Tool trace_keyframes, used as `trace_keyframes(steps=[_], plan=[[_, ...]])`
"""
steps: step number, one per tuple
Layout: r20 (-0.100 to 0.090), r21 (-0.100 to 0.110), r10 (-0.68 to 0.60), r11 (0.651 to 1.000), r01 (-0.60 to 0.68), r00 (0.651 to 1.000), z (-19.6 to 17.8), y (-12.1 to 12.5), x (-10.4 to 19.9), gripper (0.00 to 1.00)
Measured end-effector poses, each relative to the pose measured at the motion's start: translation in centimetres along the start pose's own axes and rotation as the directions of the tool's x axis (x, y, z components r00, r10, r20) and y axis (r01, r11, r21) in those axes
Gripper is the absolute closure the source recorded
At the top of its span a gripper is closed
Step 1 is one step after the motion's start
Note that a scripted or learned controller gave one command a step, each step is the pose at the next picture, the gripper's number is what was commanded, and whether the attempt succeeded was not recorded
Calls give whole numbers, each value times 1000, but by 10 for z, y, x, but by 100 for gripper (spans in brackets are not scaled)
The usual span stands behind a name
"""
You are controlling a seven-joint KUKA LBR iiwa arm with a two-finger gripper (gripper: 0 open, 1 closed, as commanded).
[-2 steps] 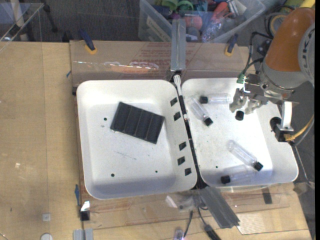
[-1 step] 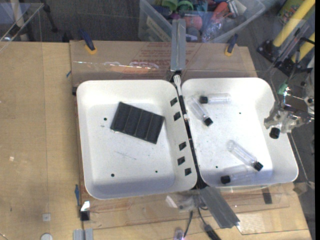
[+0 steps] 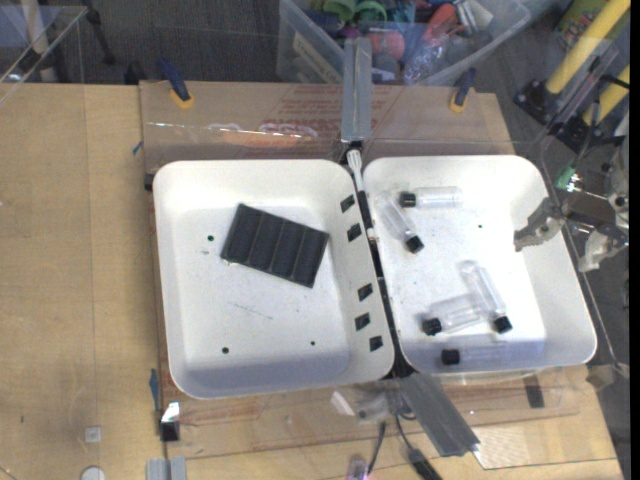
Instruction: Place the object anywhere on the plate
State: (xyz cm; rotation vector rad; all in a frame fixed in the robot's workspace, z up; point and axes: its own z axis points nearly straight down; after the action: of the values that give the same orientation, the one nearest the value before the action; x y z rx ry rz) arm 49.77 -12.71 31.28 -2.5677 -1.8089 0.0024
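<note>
We see clear tubes (image 3: pixel 470 303) (light, slick, stiff) at four o'clock in the right bin (image 3: pixel 560 298), best gripped mid-barrel, the end effector (image 3: pixel 545 226) at three o'clock, the plate (image 3: pixel 275 245) left.

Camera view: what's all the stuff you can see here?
White bins: two, side by side on the wooden bench.
Ridged plate: one, black, left bin.
Clear tubes with black caps: about five, right bin.
Storage tub: one, clear, colourful items inside, behind the bins.
Clamps: two, blue-orange, back edge.
Hand: one, grey, over the right bin's right rim, nothing seen in it.
</note>
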Motion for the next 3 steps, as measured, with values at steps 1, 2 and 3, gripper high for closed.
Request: trace_keyframes(steps=[1,2,3], plan=[[-1,0,-265,964,265,964,-12,-14,-14,0],[0,-1,-266,964,266,964,-22,-13,-14,100],[0,-1,-266,964,266,964,-22,-13,-14,0]])
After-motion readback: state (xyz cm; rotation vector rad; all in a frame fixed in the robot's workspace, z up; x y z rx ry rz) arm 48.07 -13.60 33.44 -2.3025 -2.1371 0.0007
